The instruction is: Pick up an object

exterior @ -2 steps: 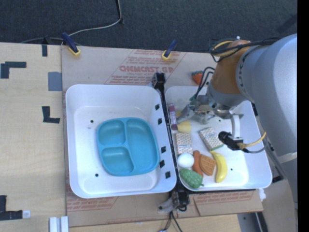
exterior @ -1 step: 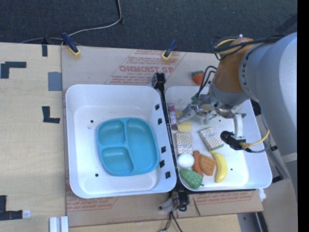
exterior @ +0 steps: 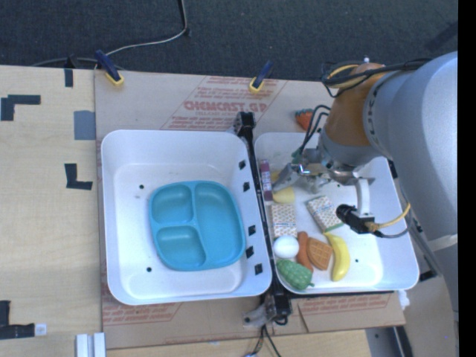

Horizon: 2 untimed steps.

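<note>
Lemon [exterior: 284,195] just below-left of gripper [exterior: 296,171]; apart.

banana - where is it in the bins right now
In the camera view the banana lies in the right bin, near its front edge, just right of the waffle piece.

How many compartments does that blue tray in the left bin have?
3. The blue tray in the left bin has two compartments along its upper side, one left and one right, and a third in its lower left. All three show fully.
</note>
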{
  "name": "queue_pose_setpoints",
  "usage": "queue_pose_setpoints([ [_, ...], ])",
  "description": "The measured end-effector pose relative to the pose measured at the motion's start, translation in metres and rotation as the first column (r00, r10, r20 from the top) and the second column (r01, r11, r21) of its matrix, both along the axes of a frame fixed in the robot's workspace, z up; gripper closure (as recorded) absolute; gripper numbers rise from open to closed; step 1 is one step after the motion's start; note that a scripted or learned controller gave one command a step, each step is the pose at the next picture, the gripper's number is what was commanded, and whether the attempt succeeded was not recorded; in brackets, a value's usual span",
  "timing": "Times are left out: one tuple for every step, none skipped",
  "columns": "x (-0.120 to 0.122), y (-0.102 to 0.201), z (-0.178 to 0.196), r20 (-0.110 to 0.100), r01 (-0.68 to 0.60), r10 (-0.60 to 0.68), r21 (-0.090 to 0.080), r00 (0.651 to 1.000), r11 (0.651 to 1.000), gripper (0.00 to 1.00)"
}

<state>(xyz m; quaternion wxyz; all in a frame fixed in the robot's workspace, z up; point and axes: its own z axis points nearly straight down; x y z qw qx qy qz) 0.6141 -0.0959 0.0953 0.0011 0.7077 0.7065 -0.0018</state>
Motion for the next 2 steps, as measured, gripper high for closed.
queue_pose_setpoints([
  [0.0065, -0.0025, -0.0088, 0.002, 0.000, 0.000, -0.003, 1.000, 1.000, 0.00],
  [0.0020, -0.0059, -0.0088, 0.006, -0.003, 0.003, 0.001, 1.000, 1.000, 0.00],
])
